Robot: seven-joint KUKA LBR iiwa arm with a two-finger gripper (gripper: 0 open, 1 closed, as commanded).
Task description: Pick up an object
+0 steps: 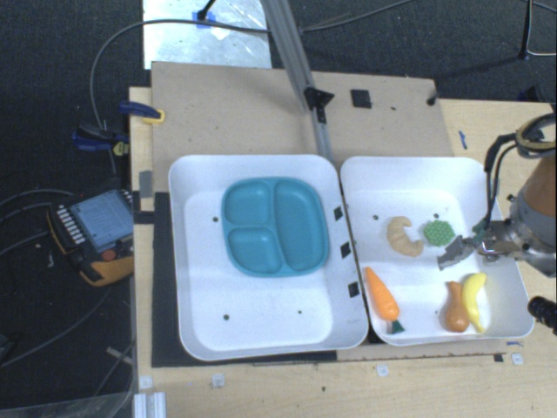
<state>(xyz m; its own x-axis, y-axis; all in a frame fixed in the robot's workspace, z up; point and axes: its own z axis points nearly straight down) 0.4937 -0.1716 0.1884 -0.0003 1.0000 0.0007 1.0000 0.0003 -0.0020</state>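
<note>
Banana (474, 300), nearest toy to the gripper (459, 252), sits in the right bin (416, 174) by the table's front right corner. Jaws look slightly parted, holding nothing, so it's the approach step. Next it likely needs to line up and drop.

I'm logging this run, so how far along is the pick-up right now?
Done: the gripper has reached over the right bin, near the green piece. In hand: nothing shows between its fingers. Left: grasping and lifting; the croissant, carrot, banana and orange piece lie in the bin.
</note>
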